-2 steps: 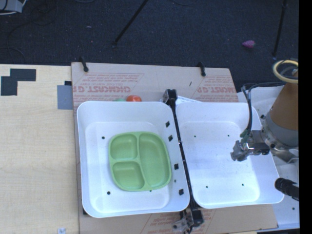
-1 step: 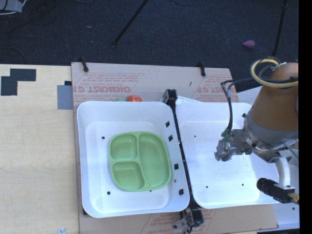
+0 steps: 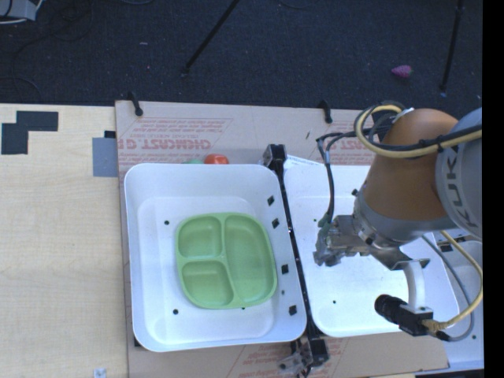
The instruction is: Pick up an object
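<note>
A light green plate (image 3: 226,259) with three compartments lies flat in the middle of the left bin (image 3: 150,203). My gripper (image 3: 329,250) hangs low over the left part of the right bin (image 3: 346,321), close to the divider between the bins. The orange wrist band (image 3: 409,168) and grey arm cover much of that bin. I see no object in the gripper. A small red object (image 3: 216,160) peeks over the far rim of the left bin, with a bit of green (image 3: 193,161) beside it.
Black clips (image 3: 275,157) sit along the divider between the bins. A black cylinder on a bracket (image 3: 398,312) and yellow cables (image 3: 465,290) hang off the arm at the right bin's front. A purple scrap (image 3: 402,71) lies on the dark floor beyond.
</note>
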